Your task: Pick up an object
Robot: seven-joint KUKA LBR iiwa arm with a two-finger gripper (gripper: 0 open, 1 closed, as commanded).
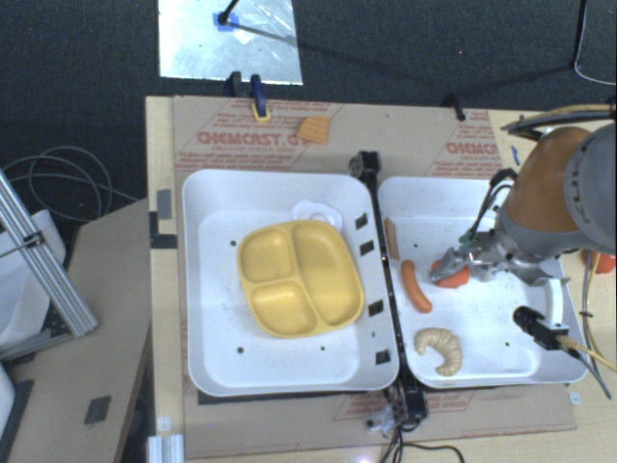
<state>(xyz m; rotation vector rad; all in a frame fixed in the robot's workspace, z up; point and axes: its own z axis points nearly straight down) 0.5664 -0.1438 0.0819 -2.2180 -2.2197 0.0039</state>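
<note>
In the right bin (501,210), my gripper (451,268) reaches in from the right, low over the bin's middle. A small red-orange object (451,279) sits between its fingers, and the gripper is shut on it. An orange sausage (416,286) lies just left of the gripper, apart from it. A tan croissant (440,349) rests near the bin's front edge. A thin brown stick (391,237) lies along the bin's left wall.
The left bin (207,287) holds a yellow divided plate (299,278) with a white piece (318,210) behind it. A black divider (378,258) separates the bins. A tan cracker (313,129) lies on the cardboard behind them.
</note>
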